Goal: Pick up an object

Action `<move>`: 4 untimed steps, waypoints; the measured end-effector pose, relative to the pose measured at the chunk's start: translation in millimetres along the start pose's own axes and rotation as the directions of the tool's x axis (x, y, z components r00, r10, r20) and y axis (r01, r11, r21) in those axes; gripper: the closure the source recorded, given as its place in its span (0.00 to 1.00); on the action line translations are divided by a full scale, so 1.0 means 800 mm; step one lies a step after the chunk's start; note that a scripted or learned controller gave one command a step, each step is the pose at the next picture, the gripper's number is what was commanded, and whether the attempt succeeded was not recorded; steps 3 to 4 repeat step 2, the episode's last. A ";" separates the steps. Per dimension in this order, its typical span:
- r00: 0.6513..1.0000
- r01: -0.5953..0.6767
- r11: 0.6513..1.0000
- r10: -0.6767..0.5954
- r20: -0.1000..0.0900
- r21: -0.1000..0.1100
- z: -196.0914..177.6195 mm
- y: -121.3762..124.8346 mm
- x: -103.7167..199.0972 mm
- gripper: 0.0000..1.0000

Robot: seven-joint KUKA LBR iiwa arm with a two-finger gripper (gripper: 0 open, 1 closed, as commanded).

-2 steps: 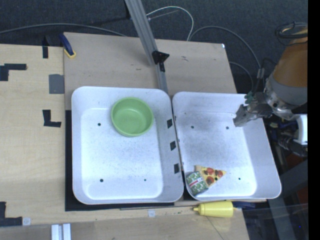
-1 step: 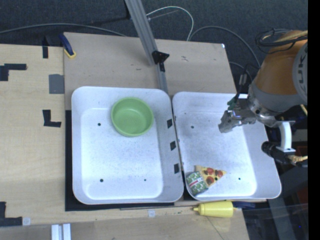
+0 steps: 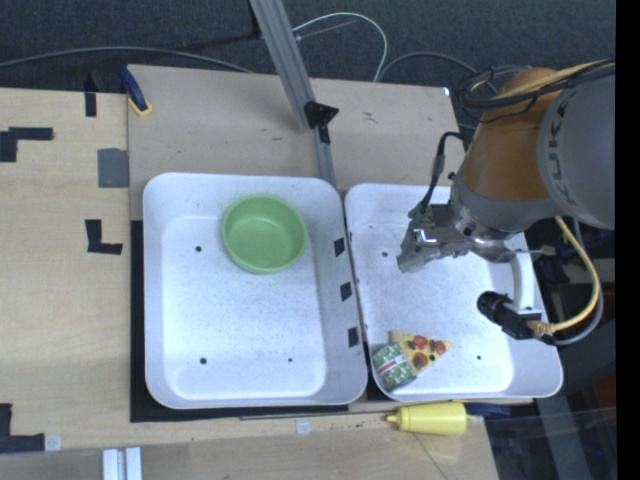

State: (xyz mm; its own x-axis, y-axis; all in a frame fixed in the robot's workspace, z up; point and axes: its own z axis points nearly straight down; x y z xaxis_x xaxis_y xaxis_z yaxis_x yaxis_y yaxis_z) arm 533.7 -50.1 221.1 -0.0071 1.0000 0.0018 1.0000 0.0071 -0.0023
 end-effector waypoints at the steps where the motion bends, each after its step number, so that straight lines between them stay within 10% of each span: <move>1: 1.000 -0.001 1.000 0.001 0.000 0.002 0.002 -0.024 0.065 1.00; 2: 1.000 0.000 1.000 0.000 0.000 0.002 0.004 -0.041 0.126 1.00; 4: 1.000 0.000 1.000 0.000 0.000 0.002 0.004 -0.041 0.126 1.00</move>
